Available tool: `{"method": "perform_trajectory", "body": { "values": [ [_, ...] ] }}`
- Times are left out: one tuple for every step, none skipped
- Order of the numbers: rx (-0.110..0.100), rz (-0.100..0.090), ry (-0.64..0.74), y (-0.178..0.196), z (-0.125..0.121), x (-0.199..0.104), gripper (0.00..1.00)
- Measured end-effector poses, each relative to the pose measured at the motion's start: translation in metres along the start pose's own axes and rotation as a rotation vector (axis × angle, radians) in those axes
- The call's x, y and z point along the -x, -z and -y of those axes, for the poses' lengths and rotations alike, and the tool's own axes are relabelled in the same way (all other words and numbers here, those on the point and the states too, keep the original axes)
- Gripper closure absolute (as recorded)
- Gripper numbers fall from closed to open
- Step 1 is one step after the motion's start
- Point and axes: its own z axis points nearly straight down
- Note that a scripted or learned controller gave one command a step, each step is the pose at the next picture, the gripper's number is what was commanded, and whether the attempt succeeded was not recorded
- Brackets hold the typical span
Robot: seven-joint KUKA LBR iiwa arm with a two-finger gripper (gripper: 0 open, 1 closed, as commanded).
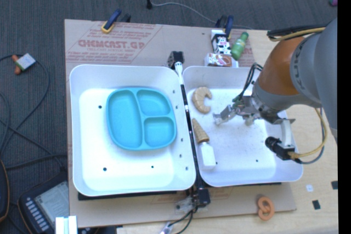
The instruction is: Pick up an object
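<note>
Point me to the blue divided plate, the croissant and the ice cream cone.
blue divided plate (127, 120): camera view, floor of its large left compartment.
croissant (201, 99): camera view, middle of its curve.
ice cream cone (199, 131): camera view, mid-length of the cone.

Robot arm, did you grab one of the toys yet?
Not yet. The gripper hovers in the right bin, with nothing between its fingers. The croissant, cone and white block all lie on the floor. Picking one remains.

Red lettering reading "CHEMCAST GP" runs across the brown board (118, 44) under the bins, repeated fainter lines beneath unreadable.
</note>
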Motion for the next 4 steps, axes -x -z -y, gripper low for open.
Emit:
{"method": "perform_trajectory", "body": {
  "values": [
    [0.002, 0.002, -0.001, 0.01, -0.001, 0.001, 1.0],
    [-0.005, -0.003, 0.002, 0.032, -0.036, -0.035, 1.0],
    [-0.006, -0.002, 0.003, 0.023, -0.06, -0.029, 1.0],
    [-0.006, -0.002, 0.002, 0.021, -0.082, -0.017, 1.0]
  ]
}}
